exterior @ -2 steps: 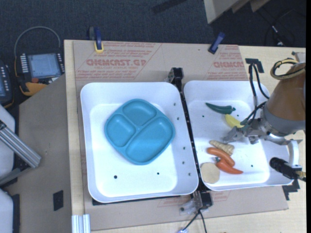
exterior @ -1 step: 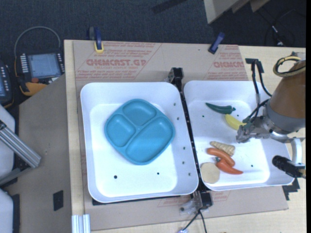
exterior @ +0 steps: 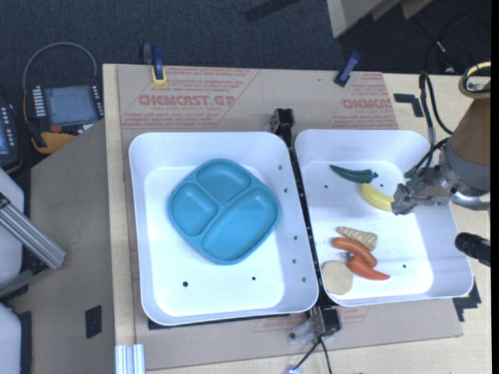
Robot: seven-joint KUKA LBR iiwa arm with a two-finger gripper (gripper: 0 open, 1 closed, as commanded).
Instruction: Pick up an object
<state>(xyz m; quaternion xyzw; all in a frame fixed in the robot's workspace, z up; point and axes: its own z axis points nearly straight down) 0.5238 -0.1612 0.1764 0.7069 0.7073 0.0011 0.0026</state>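
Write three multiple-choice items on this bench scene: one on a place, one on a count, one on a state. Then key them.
1. Where does the blue divided plate lie?
A. In the left bin
B. In the right bin
C. On the cardboard

2. How many compartments does the plate have?
A. Two
B. Three
C. Five

3. Where is the claw?
A. Over the plate
B. Outside both bins
C. At the right end of the yellow banana

Key:
1 A, the plate sits in the middle of the left bin.
2 B, ridges split it into two small sections and one large.
3 C, the claw is low in the right bin at the banana's end.
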